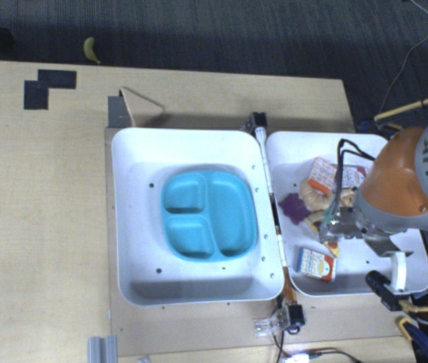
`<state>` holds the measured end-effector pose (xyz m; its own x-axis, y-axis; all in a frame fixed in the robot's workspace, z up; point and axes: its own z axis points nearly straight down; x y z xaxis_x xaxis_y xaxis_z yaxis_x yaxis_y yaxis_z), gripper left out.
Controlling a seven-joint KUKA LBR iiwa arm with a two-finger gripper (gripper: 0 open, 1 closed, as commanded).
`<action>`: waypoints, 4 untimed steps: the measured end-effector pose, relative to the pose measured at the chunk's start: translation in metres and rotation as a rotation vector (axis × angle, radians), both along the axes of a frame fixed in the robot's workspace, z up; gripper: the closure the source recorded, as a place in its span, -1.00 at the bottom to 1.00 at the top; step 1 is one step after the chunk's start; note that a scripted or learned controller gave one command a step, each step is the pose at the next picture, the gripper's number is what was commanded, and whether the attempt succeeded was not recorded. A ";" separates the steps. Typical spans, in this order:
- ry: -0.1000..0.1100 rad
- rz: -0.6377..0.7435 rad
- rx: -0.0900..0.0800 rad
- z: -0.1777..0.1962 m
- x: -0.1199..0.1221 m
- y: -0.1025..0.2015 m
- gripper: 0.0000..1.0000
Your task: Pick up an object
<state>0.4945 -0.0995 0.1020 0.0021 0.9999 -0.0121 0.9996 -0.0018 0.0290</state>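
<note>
The arm, grey with an orange band, reaches in from the right and hangs low over the right bin. Its pincer sits down among the objects near the middle of that bin; whether it is spread or pressed together cannot be told, since the wrist hides most of it.

Several small things lie in the right bin. A purple piece rests toward the bin's left side, just left of the pincer. A carton with orange and white print lies farther back, partly under the arm's cable. A pale lumpy item sits between the carton and the purple piece. A small box with blue and orange print lies nearer, close to the bin's near wall and just below the pincer.

The left bin holds a blue tray with three compartments, lying flat at its centre.

Both bins stand side by side on a tan surface, touching along their shared edge. Black tape marks show on the surface at far left.
</note>
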 end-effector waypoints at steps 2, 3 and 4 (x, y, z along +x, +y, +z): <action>0.026 0.008 0.013 0.083 0.035 0.061 -1.00; 0.028 0.005 0.012 0.063 -0.008 0.015 -1.00; 0.020 0.003 0.010 -0.015 -0.005 0.014 -1.00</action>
